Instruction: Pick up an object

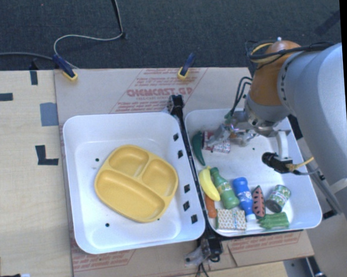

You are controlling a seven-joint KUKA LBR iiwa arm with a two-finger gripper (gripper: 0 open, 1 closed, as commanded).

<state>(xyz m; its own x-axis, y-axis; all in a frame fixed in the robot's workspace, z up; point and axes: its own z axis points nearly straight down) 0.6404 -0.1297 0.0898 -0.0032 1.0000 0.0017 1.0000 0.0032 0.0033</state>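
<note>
Robot gripper (221, 139) low in the right bin (297, 215) at a small packet (214, 143); finger state unclear, nothing lifted yet

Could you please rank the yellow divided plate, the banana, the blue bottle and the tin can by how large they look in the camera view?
1. yellow divided plate
2-3. banana and blue bottle, alike
4. tin can
</note>
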